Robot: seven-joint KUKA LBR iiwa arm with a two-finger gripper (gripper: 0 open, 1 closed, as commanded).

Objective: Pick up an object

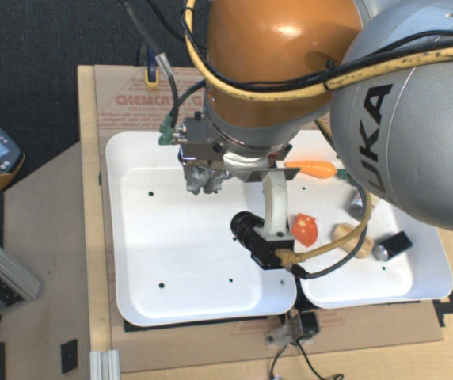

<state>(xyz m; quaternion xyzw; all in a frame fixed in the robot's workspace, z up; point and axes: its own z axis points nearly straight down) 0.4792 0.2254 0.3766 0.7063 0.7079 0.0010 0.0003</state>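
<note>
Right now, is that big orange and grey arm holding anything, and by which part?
It cannot be told: the arm's own wrist hides the gripper above the left shallow white bin, with nothing visible in it.

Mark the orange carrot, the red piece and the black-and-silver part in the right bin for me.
orange carrot [312,168], camera view, middle of its body
red piece [305,229], camera view, its centre
black-and-silver part [393,246], camera view, its black body

"UKA" on grey arm [401,125]

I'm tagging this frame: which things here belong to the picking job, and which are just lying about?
Job:
gripper
orange carrot
red strawberry
black-and-silver piece
tan piece
right bin

Lying about:
left bin
cardboard sheet
blue-and-yellow clip
</note>
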